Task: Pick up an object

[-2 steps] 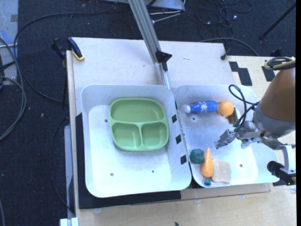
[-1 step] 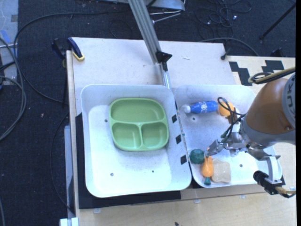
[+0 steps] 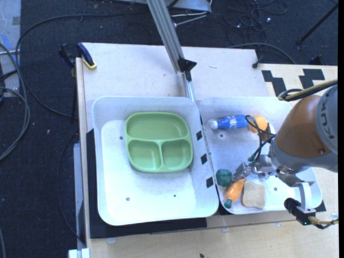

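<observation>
In the right bin (image 3: pixel 301 109), the end effector (image 3: pixel 248 169) hangs low just above the carrot (image 3: pixel 235 189) and bread (image 3: pixel 253 195) near the front edge, its opening impossible to tell.

Single fixed camera overhead, slanted down on both bins (image 3: pixel 107 208).

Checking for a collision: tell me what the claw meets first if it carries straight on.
Probably the carrot, just below-left of the claw, with the green toy close beside; depth is unclear.
</observation>
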Robot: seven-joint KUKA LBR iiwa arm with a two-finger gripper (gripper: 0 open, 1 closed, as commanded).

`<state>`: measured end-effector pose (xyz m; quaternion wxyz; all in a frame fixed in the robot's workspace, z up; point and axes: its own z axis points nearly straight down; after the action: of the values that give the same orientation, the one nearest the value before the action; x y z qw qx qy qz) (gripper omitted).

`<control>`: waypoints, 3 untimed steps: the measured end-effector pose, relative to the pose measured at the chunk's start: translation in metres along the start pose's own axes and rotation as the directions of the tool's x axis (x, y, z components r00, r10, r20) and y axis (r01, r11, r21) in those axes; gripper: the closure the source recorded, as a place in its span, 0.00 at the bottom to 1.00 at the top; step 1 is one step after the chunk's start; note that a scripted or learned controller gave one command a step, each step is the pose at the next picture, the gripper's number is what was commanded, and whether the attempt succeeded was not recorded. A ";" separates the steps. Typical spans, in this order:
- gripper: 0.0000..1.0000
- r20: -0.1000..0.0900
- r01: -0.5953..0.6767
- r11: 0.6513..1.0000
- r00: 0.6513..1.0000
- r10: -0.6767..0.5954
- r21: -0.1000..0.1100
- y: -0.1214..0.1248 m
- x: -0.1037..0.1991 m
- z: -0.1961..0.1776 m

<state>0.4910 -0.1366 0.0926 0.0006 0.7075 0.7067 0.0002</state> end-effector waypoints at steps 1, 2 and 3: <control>1.00 0.005 -0.003 1.000 1.000 0.003 -0.007 0.002 -0.002 -0.013; 1.00 0.001 0.003 1.000 1.000 -0.003 -0.003 0.004 -0.005 -0.075; 1.00 0.001 0.005 1.000 1.000 -0.005 -0.004 0.011 0.004 -0.130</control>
<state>0.5014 -0.1326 0.2229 0.0024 0.7058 0.7084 0.0014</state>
